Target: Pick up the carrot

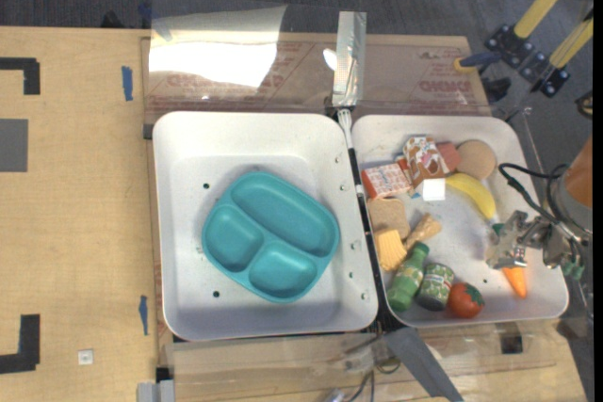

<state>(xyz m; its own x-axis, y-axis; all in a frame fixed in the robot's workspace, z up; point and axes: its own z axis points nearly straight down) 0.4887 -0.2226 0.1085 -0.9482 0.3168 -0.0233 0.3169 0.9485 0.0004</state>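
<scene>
Two white bins sit side by side on a bench. The left bin (188, 155) holds a teal tray (270, 233). The right bin (542, 301), our landmark, holds toy food: a banana (474, 194) near its middle, a tomato (465, 298) at its front edge. The gripper (516, 248) hangs over its front right corner; how its grip is set cannot be told. The carrot (515, 281) lies just below it, touching or nearly. This looks like the approach; next comes closing squarely on the carrot
</scene>
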